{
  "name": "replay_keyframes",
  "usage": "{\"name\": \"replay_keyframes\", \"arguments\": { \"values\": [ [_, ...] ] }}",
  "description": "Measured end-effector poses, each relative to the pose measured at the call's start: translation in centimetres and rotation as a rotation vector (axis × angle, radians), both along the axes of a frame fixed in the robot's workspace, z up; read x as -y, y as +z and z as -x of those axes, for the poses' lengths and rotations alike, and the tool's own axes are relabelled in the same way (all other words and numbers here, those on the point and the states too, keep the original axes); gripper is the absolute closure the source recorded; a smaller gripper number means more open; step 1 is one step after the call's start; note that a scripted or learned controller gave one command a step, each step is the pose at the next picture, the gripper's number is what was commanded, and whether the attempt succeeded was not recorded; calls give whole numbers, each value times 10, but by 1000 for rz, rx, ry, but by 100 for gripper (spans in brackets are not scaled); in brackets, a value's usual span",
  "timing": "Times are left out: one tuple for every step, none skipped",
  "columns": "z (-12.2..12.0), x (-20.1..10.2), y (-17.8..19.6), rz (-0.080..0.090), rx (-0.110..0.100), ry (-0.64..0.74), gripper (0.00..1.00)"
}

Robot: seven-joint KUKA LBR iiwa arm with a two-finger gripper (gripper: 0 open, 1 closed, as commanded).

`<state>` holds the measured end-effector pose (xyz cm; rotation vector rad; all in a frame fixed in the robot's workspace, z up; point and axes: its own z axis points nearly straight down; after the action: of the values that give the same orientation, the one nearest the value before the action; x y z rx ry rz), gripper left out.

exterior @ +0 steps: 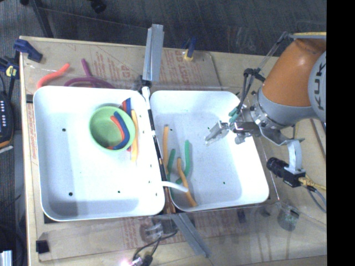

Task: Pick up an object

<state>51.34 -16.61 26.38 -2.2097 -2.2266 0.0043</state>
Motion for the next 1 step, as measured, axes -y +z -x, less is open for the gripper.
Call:
{"name": "replay_keyframes", "arguments": {
  "values": [
    [-39,-51,-104,1,-2,-40,0]
  ]
}}
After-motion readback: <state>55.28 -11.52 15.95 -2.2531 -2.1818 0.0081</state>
